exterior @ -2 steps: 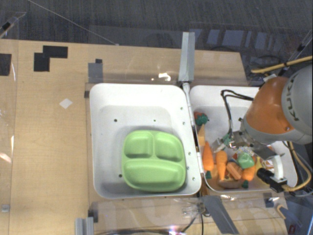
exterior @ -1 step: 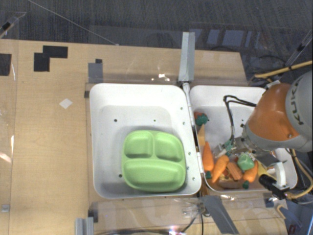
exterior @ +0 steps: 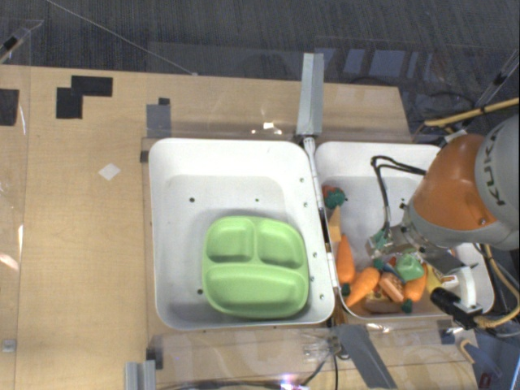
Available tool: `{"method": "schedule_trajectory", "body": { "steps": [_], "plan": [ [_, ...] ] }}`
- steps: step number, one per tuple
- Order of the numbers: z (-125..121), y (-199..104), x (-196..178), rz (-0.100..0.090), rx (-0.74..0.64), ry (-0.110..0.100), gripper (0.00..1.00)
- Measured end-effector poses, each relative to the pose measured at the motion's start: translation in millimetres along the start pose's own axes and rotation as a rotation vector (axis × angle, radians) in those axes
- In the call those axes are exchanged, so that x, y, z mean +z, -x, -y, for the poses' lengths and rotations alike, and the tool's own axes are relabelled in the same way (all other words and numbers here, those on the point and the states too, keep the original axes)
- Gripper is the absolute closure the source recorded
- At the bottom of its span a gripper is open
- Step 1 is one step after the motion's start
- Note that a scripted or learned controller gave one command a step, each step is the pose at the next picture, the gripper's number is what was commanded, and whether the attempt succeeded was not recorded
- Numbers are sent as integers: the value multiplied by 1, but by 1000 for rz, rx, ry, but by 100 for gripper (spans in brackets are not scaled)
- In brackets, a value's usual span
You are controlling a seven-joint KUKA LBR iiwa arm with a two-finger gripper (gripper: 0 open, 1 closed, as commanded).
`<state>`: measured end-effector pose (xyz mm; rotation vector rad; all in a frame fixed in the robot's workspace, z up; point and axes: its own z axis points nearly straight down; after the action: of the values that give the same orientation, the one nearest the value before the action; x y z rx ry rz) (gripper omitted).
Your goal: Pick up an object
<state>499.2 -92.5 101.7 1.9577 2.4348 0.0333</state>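
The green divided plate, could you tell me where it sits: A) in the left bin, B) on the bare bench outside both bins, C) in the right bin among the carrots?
A: the green divided plate lies flat in the left bin, while the carrots are heaped in the right bin.

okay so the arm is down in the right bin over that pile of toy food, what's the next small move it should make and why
Probably a short lift straight up to test the grasp. The gripper sits low among the orange plastic toy carrots in the right white bin, but whether it has caught one is hidden.
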Motion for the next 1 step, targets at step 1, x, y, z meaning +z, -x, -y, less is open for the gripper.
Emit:
{"method": "schedule_trajectory", "body": {
  "steps": [1],
  "plan": [
    [0,0,0,0,0,0,0]
  ]
}}
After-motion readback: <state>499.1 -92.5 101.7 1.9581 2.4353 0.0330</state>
